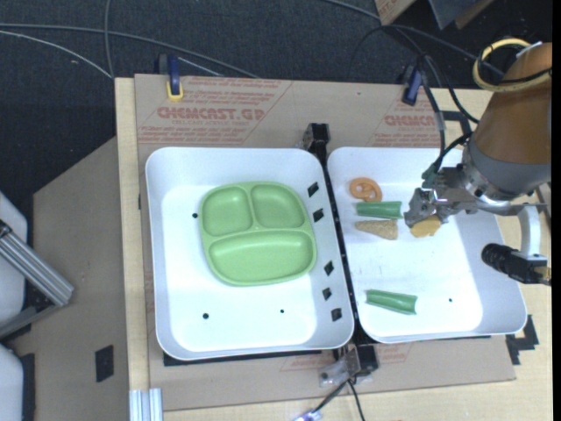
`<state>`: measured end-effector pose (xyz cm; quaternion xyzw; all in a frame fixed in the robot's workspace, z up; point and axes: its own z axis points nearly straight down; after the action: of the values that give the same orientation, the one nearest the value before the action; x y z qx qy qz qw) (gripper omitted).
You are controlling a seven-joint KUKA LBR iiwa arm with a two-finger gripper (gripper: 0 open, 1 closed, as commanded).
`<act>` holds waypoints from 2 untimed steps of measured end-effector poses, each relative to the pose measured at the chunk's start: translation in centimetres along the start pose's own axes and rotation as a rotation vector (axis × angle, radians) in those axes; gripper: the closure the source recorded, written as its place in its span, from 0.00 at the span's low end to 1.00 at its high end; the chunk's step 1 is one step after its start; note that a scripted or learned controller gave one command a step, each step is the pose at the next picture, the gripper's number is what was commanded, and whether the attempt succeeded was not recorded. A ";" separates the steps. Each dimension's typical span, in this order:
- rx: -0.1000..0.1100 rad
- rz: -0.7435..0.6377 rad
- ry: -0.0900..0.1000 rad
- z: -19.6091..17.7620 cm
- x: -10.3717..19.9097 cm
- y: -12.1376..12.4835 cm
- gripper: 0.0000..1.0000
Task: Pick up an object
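The right bin (491, 314) holds several small items. An orange ring-shaped piece (365, 188) lies at the back, with a green pod (379, 209) and a tan wedge (377, 228) just in front of it. Another green pod (391, 301) lies near the front. My gripper (424, 207) hangs low over the bin's back middle, right of the green pod. A small yellow-brown lump (427, 227) sits directly under its tip, touching or nearly touching it. I cannot tell whether the lump is gripped.
The left bin (175, 305) holds a green divided plate (258, 233). A ridge with black clips (326, 235) separates the bins. The grey arm with its orange band (517, 121) reaches in over the right bin's back right corner. Cables run behind the bench.
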<state>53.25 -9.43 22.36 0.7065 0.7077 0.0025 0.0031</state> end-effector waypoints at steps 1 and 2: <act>0.006 0.001 0.001 -0.1 0.0 0.1 1.00; 0.006 -0.004 0.003 -1.1 5.6 0.3 1.00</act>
<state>53.50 -3.84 23.50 0.7050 0.7092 0.0014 0.0002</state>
